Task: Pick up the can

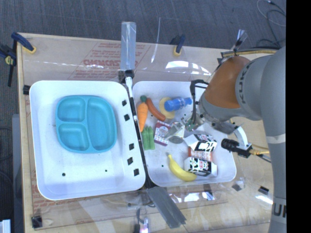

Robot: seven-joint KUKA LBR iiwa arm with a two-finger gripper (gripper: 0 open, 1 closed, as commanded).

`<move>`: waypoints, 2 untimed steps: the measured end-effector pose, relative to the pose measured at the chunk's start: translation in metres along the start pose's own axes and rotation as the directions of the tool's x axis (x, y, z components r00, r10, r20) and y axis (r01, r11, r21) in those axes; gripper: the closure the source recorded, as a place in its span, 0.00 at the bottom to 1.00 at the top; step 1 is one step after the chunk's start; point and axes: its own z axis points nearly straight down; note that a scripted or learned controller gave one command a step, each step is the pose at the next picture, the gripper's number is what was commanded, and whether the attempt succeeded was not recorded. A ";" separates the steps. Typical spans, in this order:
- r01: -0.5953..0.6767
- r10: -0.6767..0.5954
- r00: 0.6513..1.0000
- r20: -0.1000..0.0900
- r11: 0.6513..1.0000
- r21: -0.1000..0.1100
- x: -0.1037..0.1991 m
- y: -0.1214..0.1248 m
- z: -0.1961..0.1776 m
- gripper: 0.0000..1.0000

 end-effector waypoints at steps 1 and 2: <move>0.007 -0.007 1.000 -0.002 1.000 0.000 0.001 0.002 -0.010 1.00; -0.233 0.233 0.973 -0.002 0.973 0.008 0.052 0.034 -0.123 1.00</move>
